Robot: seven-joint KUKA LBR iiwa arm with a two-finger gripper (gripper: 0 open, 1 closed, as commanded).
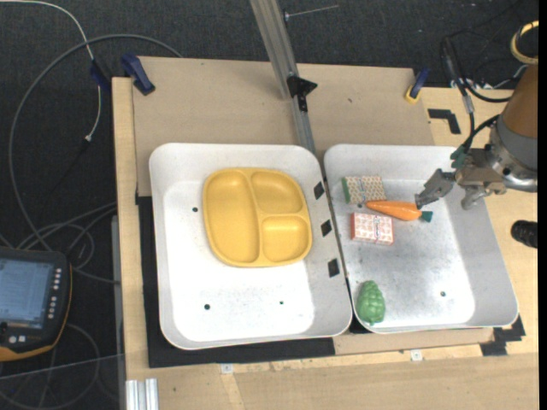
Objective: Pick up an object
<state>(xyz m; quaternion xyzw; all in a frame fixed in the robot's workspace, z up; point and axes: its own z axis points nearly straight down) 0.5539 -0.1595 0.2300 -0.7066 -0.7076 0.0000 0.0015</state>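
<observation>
— Hovering at the right bin [491, 254], the pincer [451, 191] has its fingers spread, gripping nothing; one tip sits beside the carrot [393, 210].
— Risk?
— That smooth, tapered carrot could roll away, or a finger could catch the flat patterned box [373, 228] just beside it. The bumpy green lump [371, 302] lies well apart.

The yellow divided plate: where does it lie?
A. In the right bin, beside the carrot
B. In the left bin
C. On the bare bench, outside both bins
B: the yellow divided plate rests inside the left bin, while the carrot lies in the right bin.
</observation>
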